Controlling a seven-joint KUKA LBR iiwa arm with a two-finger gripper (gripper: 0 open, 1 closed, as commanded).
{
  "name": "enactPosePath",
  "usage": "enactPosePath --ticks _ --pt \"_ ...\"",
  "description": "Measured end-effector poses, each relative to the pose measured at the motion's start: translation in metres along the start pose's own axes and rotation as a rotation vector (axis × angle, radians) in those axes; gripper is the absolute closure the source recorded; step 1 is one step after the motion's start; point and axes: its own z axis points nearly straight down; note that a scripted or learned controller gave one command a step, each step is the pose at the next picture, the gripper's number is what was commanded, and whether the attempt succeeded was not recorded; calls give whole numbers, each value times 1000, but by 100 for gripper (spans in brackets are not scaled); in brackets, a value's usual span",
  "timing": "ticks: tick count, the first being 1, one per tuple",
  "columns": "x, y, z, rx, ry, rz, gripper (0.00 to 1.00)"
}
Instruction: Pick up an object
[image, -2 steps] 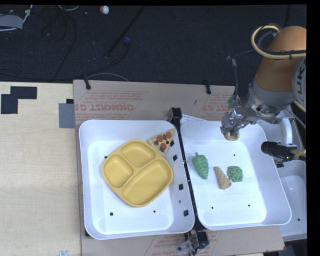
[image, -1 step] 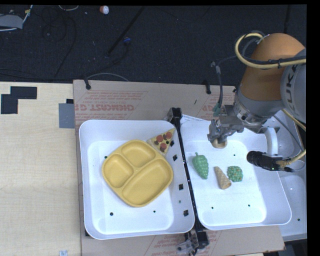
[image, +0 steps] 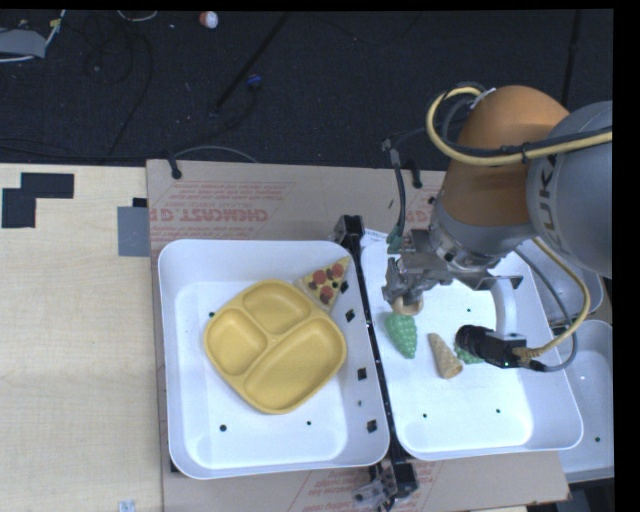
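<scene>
Gripper (image: 405, 298): positioned over the near-left part of the right bin (image: 480, 410), close to the divider between the bins. Whether it is open or closed cannot be told from this angle, and nothing is seen to be held.

Nearest candidate: a green ridged piece (image: 403, 335), lying on the bin floor just below the gripper in the picture. Contact between them cannot be confirmed. It appears to be a moulded toy food. My assessment is that it is light, stiff, not fragile, and likely smooth enough to slip. It tapers, so a hold across the broader middle, square to its long axis, looks safer than one at the narrow end.

Adjacent: a tan cone (image: 445, 356), near the green piece but apart from it. It is judged similarly light and prone to roll.

Left bin (image: 200, 420): holds a yellow divided plate (image: 275, 345), with a toy pizza slice (image: 328, 282) at the plate's far edge. Both are well apart from the gripper.
</scene>
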Motion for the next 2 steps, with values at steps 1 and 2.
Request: enactPosePath --ticks 1,2 --pt "51 -19 -2 0 -1 0 100" --pt "106 -32 -1 1 -1 -2 100"
